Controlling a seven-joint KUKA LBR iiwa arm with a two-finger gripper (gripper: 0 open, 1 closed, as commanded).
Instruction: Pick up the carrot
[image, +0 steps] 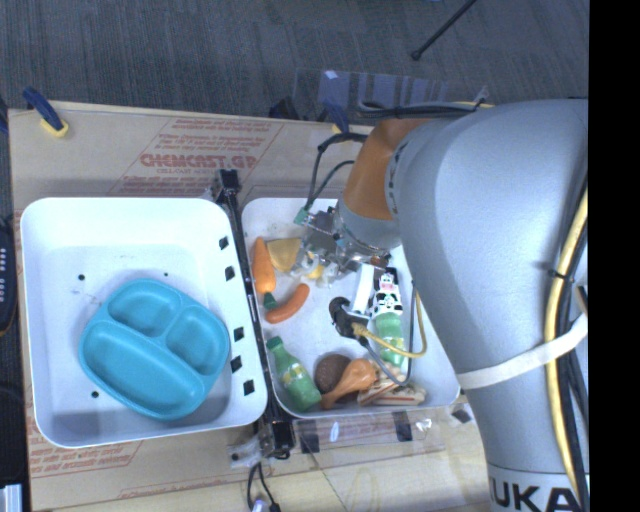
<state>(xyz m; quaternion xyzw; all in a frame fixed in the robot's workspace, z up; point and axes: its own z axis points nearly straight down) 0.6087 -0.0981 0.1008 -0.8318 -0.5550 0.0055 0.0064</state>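
Observation:
The orange carrot lies lengthwise along the left wall of the right bin, its green end pointing toward the front. My gripper hangs over the back of that bin, just right of the carrot and above a yellow cheese wedge. The view does not show anything held in it. The grey arm covers the bin's right side.
A reddish curved sausage lies just in front of the carrot. Further forward are a green bottle, a brown drumstick, a cow-patterned carton and a second green bottle. The left bin holds a blue divided plate.

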